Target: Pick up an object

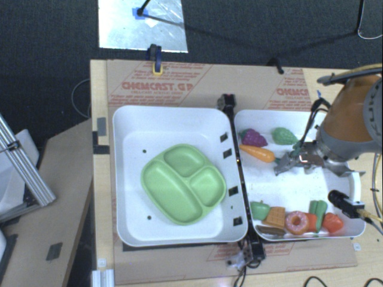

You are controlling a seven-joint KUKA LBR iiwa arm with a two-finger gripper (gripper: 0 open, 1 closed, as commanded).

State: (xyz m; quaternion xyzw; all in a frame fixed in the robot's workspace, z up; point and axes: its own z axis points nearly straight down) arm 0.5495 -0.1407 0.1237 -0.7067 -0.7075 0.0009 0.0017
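Jaws point(282, 167) in rt bin, state unclear — carrot point(258, 153) just left, apart

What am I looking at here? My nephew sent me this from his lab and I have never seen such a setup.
This is one camera fixed above a workbench, looking down at a slant. The grey and orange shape on the right is a robot arm; at its end is a two-finger gripper, its hand. A program steers it to pick up an object.

On the bench sit two shallow white bins side by side. The left bin holds a green divided plate. The right bin holds toy food: purple grapes, a green leafy piece and an orange carrot near the top, and along the bottom edge a green piece, a waffle-like piece, a pink donut and a red piece.

The gripper hangs over the right bin beside the carrot. I see nothing held between its fingers.
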